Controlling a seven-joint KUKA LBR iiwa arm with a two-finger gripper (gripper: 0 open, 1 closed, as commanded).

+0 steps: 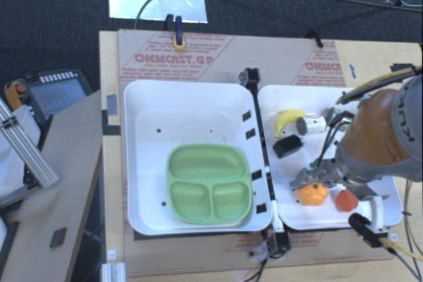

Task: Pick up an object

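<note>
The right bin (291, 218) holds a yellow banana (289, 119), a small black block (287, 145), a white cylinder (315, 123), an orange fruit (312, 195) and a red fruit (346, 200). My gripper (312, 176) hangs low over the front of this bin, just above and touching the top of the orange fruit. The arm's orange band (373, 132) rises behind it and hides part of the bin's right side. The red fruit lies just right of the gripper.
The left bin (142, 142) contains a green divided plate (209, 183). A black divider with clips (259, 142) runs between the bins. A pendant (56, 96) and a metal rail (26, 148) lie on the side table at left. Cables trail at the bench's front right corner.
</note>
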